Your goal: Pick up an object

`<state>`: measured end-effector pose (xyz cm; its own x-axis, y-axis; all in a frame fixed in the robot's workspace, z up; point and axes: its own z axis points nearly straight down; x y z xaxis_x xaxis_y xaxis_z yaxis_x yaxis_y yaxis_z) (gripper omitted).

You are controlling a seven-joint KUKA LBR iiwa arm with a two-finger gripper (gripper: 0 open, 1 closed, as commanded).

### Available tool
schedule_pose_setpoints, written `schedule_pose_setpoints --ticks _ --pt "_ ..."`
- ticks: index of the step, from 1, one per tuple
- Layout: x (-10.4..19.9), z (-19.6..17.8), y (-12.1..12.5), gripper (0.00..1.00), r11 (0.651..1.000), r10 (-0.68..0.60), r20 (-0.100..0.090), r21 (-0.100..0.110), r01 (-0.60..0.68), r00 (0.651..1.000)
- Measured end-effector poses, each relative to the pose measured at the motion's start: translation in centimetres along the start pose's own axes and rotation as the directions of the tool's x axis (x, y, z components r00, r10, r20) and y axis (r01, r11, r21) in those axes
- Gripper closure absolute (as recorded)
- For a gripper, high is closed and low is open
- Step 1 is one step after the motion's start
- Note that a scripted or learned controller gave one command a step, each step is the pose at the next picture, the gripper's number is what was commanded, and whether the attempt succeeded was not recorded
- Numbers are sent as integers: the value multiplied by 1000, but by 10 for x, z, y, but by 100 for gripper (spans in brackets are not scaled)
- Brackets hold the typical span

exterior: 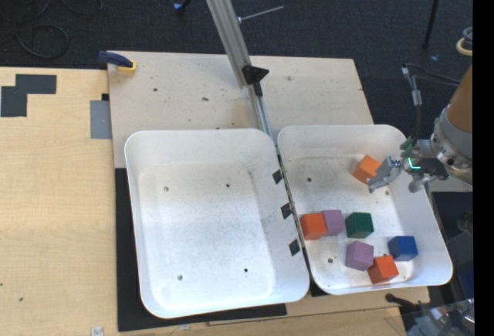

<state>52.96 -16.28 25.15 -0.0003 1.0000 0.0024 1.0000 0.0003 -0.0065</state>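
The right bin (pixel 337 130) holds several coloured blocks. An orange block (pixel 367 168) lies near its right wall. My gripper (pixel 399 178) hangs at the bin's right edge, just right of that block. It stands open, one grey fingertip (pixel 379 181) close beside the orange block, with nothing between the fingers. Along the bin's front lie a red-orange cube (pixel 313 225), a pale purple cube (pixel 333 222) touching it, a dark green cube (pixel 359 225), a purple cube (pixel 359 255), a blue cube (pixel 402 247) and an orange-red cube (pixel 383 269).
The left bin (pixel 201 211) sits beside the right one, their rims meeting at a seam with black clips (pixel 283 209). A slanted aluminium bar (pixel 227 25) rises behind the bins. A blue and yellow clamp (pixel 117 60) lies at the bench's back left corner.
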Motion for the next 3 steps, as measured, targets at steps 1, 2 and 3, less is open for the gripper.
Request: schedule_pose_setpoints --ticks 1,2,3 --pt "-1 -2 0 0 1000 2 1 -4 -2 1000" --pt "0 61 5 0 1000 0 0 3 0 1000" --pt "7 107 6 0 1000 2 0 2 -2 1000"
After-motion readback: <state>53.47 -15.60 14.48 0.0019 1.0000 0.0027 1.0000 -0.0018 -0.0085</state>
